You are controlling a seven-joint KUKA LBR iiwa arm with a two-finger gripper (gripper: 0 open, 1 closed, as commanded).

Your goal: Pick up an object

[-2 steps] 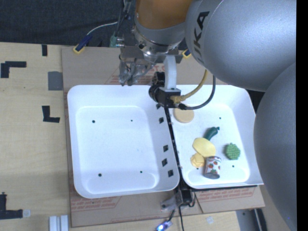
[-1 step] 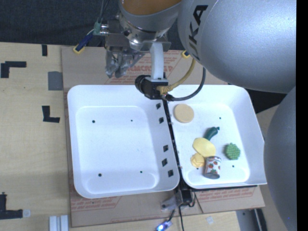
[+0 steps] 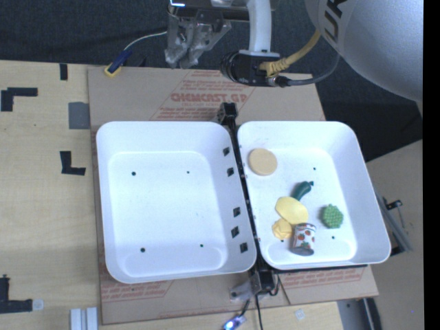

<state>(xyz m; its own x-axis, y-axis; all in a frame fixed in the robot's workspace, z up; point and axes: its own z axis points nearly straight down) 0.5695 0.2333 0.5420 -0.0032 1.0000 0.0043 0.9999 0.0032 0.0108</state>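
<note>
Two shallow white bins sit side by side on a cardboard sheet laid over the table, joined along their inner walls by a row of black clips.

Left bin: white floor, four small dark dots near its corners, no objects in it.

Right bin: five objects, all toward the 6 o'clock half except one.
- Tan disc, lying flat near the inner wall at about 10 o'clock of the bin floor, well apart from the rest.
- Dark green piece, slanted, near the bin's centre, just above the yellow group.
- Yellow piece, with a smaller yellow lump touching it at 7 o'clock.
- Small can with a red and white label, tilted, touching the yellow lump at its 4 o'clock, close to the near wall.
- Green knobbly ball, at 3 o'clock of the yellow piece, apart from it.

The gripper hangs above the far edge of the cardboard at 12 o'clock, outside both bins and well clear of every object. Its fingers point down with a slight gap between them and nothing between them. A yellow hose and black cables loop just to its right. The grey arm fills the 1 o'clock corner.
</note>
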